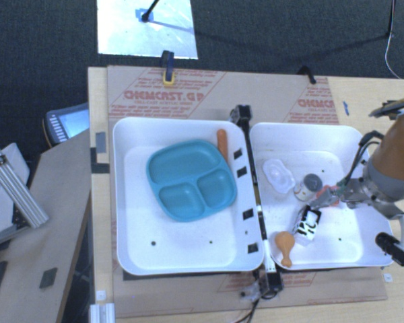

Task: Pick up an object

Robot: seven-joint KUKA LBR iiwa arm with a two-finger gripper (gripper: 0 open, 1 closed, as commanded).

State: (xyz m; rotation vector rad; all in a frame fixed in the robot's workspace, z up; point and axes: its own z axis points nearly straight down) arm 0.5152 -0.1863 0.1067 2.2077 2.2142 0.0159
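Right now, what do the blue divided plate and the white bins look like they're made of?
The blue plate looks like moulded plastic with a matte finish: even colour, soft rounded compartment edges, no bright glare. The white bins also look like thin formed plastic, smooth and slightly glossy, with rounded corners and raised rims. Neither can be settled for sure by sight alone.

left bin [131, 247]: blue divided plate [190, 180] | right bin [350, 247]: pincer [321, 197] beside grey cap [312, 182]
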